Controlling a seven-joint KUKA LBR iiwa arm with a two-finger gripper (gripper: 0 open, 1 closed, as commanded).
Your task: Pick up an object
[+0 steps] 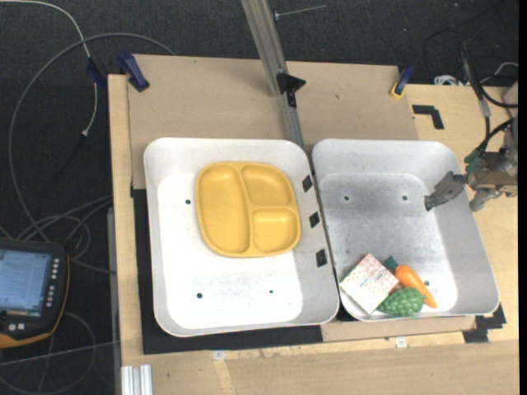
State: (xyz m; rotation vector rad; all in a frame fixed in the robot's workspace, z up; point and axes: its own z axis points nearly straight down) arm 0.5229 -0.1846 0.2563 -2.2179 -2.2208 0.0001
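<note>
The tabletop (362, 97) is a light brown board that carries two shallow white bins side by side. In the left bin (165, 220) lies a yellow divided plate (247, 208) with three compartments, set toward the upper middle of the bin and lying flat. The right bin (379, 171) has a grey, scuffed floor, and its contents are bunched in the near corner: a small patterned white packet (369, 282) lies tilted, just beside it on the right is an orange carrot-shaped toy (412, 280), and a green knobbly toy (402, 303) sits touching the carrot's lower side and the packet's edge. The arm comes in from the right edge, and the jaws (449, 189) hang above the right rim of the right bin, well apart from the three things in the corner. One dark finger (443, 192) points down and leftward over the bin floor; whether the jaws are spread or closed cannot be told from this angle, and nothing is seen between them. A metal post (263, 23) rises from the back of the tabletop between the bins, and a tablet-like screen (25, 282) lies on the dark floor at the left.
</note>
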